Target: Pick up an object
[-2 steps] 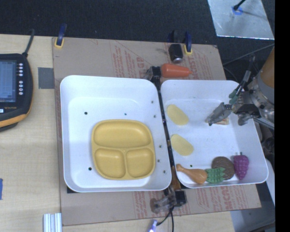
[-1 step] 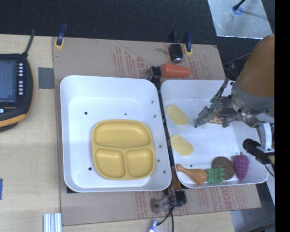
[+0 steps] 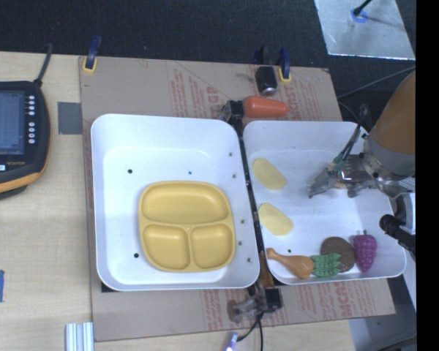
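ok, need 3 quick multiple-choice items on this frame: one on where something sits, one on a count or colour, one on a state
1. Where is the yellow divided plate?
A. left bin
B. right bin
C. on the bench outside the bins

2. How many pale yellow chips lie in the right bin?
A. one
B. two
C. four

3. Where is the gripper relative to the food items?
A. clamped on the grapes
B. over bare bin floor, nothing between its fingers
C. touching the drumstick

Key:
1 A, the plate rests inside the left bin.
2 B, one chip sits above another chip.
3 B, the purple grapes and drumstick lie apart from it along the near wall.
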{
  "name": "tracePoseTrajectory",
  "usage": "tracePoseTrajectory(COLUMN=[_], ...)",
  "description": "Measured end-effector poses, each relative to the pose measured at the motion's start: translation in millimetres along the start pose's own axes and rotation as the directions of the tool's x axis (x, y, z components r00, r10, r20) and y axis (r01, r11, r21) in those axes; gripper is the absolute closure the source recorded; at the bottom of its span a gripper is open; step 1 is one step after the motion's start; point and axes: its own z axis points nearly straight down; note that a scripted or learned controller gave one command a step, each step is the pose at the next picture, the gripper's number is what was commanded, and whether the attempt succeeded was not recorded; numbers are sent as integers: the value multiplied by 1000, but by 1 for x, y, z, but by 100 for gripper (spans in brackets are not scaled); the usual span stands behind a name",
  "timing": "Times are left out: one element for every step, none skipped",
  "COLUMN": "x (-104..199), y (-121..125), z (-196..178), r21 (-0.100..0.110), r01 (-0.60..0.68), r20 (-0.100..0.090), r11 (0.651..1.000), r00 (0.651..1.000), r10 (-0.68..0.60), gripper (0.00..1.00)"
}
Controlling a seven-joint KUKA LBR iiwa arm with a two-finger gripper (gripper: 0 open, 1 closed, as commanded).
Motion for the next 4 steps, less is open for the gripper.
tracePoseTrajectory(x=[-41, -50, -47, -50], y=[45, 108, 57, 42], z=[50, 58, 59, 16], r21=[-2, -4, -2, -6], r01=[0, -1, 1, 0], r20=[0, -1, 0, 0], r11=[1000, 1000, 1000, 1000], r00=[1000, 1000, 1000, 1000], r10=[0, 1, -1, 0], gripper=[0, 0, 0, 0])
